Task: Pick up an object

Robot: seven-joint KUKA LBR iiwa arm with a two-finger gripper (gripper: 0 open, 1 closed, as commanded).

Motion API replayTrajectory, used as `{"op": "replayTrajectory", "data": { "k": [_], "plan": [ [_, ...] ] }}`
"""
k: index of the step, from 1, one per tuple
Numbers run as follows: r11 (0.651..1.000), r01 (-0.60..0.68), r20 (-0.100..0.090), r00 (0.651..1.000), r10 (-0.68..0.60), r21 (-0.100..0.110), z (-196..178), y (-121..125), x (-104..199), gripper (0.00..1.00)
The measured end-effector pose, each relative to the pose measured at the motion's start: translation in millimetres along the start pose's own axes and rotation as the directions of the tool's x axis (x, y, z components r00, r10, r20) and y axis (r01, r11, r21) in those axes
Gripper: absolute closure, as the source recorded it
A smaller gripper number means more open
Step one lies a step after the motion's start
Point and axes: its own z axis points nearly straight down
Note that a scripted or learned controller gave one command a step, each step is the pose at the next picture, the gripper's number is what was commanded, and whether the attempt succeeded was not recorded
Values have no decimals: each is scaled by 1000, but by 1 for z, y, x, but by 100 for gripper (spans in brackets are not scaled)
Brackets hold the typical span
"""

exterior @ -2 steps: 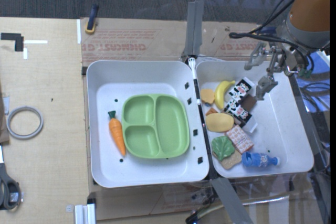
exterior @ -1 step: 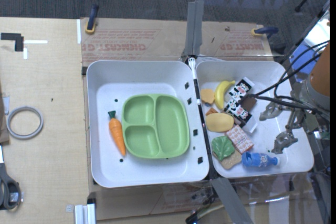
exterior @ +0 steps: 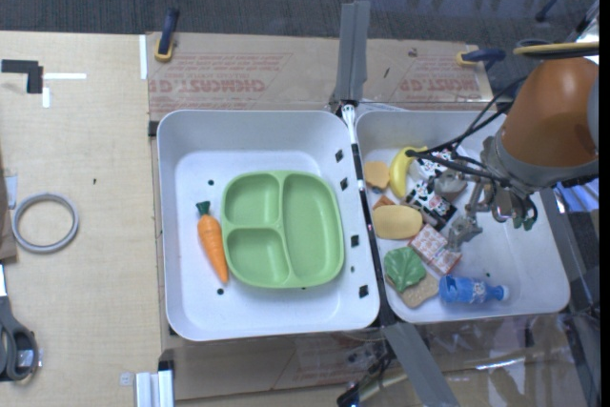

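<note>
The objects lie heaped in the right bin (exterior: 548, 295): a banana (exterior: 399, 172) running roughly up and down along the bin's left wall, a yellow bun (exterior: 396, 222) below it, a checked packet (exterior: 435, 250), a green leaf (exterior: 405, 270) and a blue bottle (exterior: 471, 290) lying on its side, its long axis left to right with what seems to be its cap toward the right. The gripper (exterior: 464, 229) hangs above the packet; how its tips stand is too blurred to tell. In the left bin (exterior: 176, 234), a carrot (exterior: 213, 245) lies just beside a green tray (exterior: 283, 229), leaves pointing up.
</note>
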Motion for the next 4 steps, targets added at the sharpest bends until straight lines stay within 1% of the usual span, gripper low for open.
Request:
{"op": "replayTrajectory", "data": {
  "k": [1,2,3,4],
  "plan": [
    [951,-309,-26,951,309,3,12,25,-51,0],
    [891,-455,-31,890,455,9,24,52,-84,0],
    [892,-452,-26,892,452,9,14,52,-86,100],
    [675,-738,-27,674,738,22,-75,97,-76,100]
  ]
}}
